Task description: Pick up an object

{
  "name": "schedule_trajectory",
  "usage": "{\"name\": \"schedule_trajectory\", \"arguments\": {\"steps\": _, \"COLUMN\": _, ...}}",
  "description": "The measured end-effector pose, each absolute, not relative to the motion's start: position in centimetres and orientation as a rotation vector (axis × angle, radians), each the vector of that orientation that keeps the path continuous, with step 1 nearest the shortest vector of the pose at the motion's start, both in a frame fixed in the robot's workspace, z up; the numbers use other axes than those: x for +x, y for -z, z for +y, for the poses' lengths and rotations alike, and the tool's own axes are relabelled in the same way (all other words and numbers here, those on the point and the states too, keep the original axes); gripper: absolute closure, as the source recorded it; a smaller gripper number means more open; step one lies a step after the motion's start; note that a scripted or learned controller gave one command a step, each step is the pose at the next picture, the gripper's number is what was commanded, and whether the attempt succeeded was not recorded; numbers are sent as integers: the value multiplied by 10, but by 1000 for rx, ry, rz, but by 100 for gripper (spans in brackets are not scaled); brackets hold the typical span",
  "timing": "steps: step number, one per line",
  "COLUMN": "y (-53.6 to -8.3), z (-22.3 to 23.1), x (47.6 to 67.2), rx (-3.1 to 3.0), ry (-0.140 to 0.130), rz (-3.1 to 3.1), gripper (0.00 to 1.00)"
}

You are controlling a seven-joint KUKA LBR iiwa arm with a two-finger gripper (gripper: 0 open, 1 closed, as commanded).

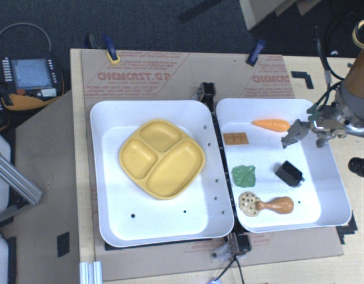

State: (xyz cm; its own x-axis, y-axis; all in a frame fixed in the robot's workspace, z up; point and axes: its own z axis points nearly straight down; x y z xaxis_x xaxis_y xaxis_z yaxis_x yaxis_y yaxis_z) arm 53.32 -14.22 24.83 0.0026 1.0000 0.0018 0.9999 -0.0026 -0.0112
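gripper [301, 132] hanging over the right bin [329, 176] with fingers spread apart and nothing between them, carrot [271, 125] just left of it, black block [289, 174] below, cracker [235, 139], green leaf [243, 174], wooden spoon thing [266, 204], yellow 3-section plate [161, 158] in left bin [105, 176]

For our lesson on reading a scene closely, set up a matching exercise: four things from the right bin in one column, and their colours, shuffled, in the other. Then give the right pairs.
Column 1:
1. carrot
2. cracker
3. leafy piece
4. block

Column 2:
A. black
B. green
C. orange
D. brown

Pairs: 1-C, 2-D, 3-B, 4-A
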Motion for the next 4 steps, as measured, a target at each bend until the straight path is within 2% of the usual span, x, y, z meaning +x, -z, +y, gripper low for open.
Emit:
{"name": "schedule_trajectory", "arguments": {"steps": 1, "y": -254, "z": -142, "x": 536, "rx": -2222, "ry": 0, "rz": -2222, "gripper": 0}}
{"name": "schedule_trajectory", "arguments": {"steps": 2, "y": -194, "z": -147, "x": 528, "rx": -2218, "ry": -7, "rz": -2214, "gripper": 0}}
{"name": "schedule_trajectory", "arguments": {"steps": 4, "y": -95, "z": -153, "x": 542, "rx": -2248, "ry": 8, "rz": -2242, "gripper": 0}}
